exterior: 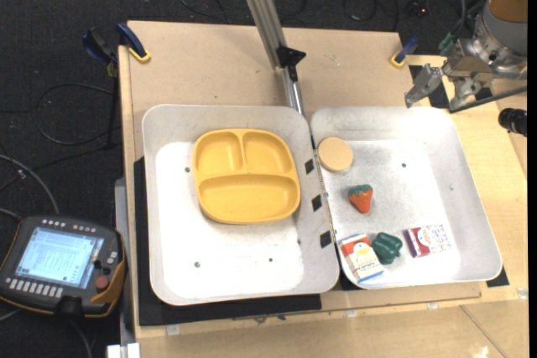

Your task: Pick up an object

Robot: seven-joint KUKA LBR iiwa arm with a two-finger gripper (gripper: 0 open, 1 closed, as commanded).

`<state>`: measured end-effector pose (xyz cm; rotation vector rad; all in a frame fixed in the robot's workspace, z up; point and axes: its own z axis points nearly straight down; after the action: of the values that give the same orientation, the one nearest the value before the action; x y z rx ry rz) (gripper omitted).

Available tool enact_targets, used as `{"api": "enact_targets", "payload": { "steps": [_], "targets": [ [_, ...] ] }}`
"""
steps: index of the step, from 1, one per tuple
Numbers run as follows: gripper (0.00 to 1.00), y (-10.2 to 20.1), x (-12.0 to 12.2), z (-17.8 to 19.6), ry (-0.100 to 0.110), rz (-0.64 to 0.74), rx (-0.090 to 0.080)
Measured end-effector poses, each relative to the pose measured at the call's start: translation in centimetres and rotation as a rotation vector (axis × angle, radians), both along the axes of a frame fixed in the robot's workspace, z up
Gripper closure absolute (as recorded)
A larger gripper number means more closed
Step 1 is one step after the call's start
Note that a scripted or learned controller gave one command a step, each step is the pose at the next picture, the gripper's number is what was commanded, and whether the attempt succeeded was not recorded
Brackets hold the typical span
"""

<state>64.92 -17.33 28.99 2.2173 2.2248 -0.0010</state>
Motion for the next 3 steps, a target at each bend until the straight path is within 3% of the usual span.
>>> {"api": "enact_targets", "payload": {
  "steps": [1, 3],
  "targets": [
    [0.0, 0.0, 0.0, 0.0, 0.0, 0.0, 0.0],
    [0.0, 0.3, -0.3, -10.8, 0.006, -0.003, 0.001]
  ]
}}
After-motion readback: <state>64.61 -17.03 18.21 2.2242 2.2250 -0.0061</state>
